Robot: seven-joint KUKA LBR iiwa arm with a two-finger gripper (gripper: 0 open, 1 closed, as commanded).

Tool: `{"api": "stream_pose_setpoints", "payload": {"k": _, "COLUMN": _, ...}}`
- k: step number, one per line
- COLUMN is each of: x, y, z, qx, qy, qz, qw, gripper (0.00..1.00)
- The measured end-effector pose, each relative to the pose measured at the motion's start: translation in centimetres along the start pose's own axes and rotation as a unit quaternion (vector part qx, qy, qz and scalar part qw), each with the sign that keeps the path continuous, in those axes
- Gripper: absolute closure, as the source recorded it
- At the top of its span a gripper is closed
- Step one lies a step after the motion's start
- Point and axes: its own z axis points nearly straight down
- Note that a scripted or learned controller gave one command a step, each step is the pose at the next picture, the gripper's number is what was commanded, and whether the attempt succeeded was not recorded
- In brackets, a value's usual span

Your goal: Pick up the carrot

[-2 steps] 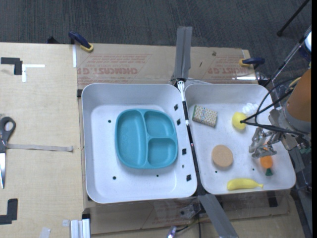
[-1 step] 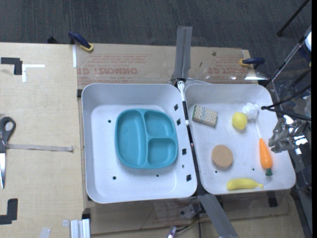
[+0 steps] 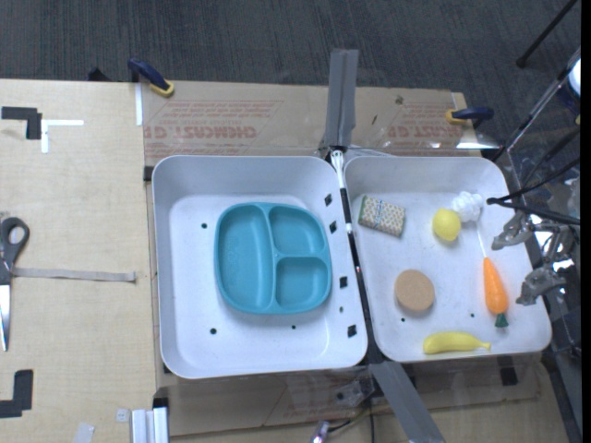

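A: What lies nearest the camera?

B: A banana (image 3: 455,343) at the front edge of the right bin (image 3: 404,181). Just behind it, the carrot (image 3: 496,289) lies flat near that bin's right wall, a slim orange body with a dark green stub pointing toward the front.

A: And beside it?

B: A round tan disc (image 3: 415,291) to its left, well apart. Further back sit a lemon (image 3: 446,225), a white crumpled lump (image 3: 467,205) touching it, and a speckled sponge-like block (image 3: 382,215).

A: The gripper?

B: The gripper (image 3: 534,262) hangs just beside the bin's right rim, near the carrot, holding nothing; its metal fingers stand spread apart.

A: The left bin (image 3: 175,275)?

B: It holds a blue divided plate (image 3: 273,257).
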Motion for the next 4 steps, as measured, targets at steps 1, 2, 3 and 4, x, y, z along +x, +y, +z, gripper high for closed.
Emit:
{"api": "stream_pose_setpoints", "payload": {"k": 1, "x": 1.3, "y": 0.2, "z": 12.2, "qx": 0.0, "qy": 0.001, "qz": 0.007, "qw": 1.0, "gripper": 0.0}}
{"api": "stream_pose_setpoints", "payload": {"k": 2, "x": 1.0, "y": 0.3, "z": 11.2, "qx": 0.0, "qy": -0.001, "qz": 0.005, "qw": 1.0, "gripper": 1.0}}
{"api": "stream_pose_setpoints", "payload": {"k": 3, "x": -3.3, "y": 5.5, "z": 10.5, "qx": 0.0, "qy": 0.001, "qz": 0.18, "qw": 0.9836, "gripper": 1.0}}
{"api": "stream_pose_setpoints", "payload": {"k": 4, "x": -1.1, "y": 0.1, "z": 12.2, "qx": -0.001, "qy": 0.002, "qz": 0.086, "qw": 0.9962, "gripper": 1.0}}
